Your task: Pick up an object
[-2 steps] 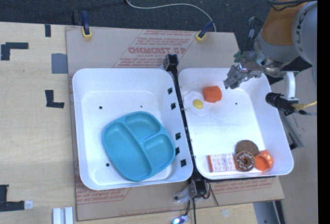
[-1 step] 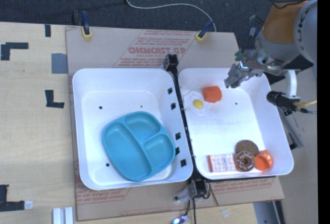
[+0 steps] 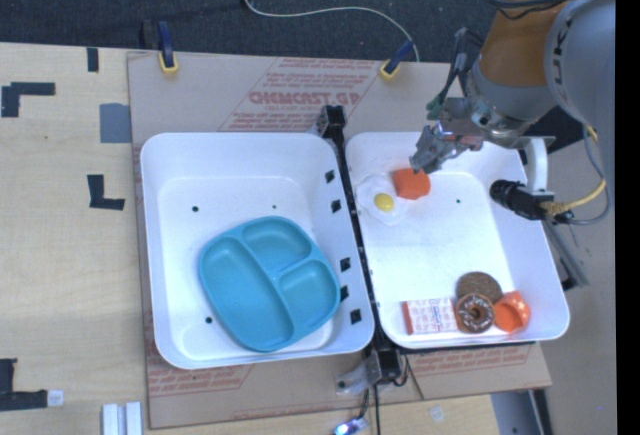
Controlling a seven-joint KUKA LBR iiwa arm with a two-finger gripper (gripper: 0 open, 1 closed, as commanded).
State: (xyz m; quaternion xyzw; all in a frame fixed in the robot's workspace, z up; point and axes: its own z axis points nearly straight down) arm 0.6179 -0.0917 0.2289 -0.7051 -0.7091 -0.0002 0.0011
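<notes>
The end effector (image 3: 432,155) hangs over the right bin's (image 3: 545,268) far end; whether it's wide or narrow, I cannot tell. The orange round object (image 3: 411,184) sits just below and left of it, beside a fried-egg toy (image 3: 384,204).

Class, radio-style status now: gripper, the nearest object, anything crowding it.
Gripper low in right bin, over its far end. Orange object just below it, not seen held. Fried egg toy beside it, close. Blue divided plate in left bin.
</notes>
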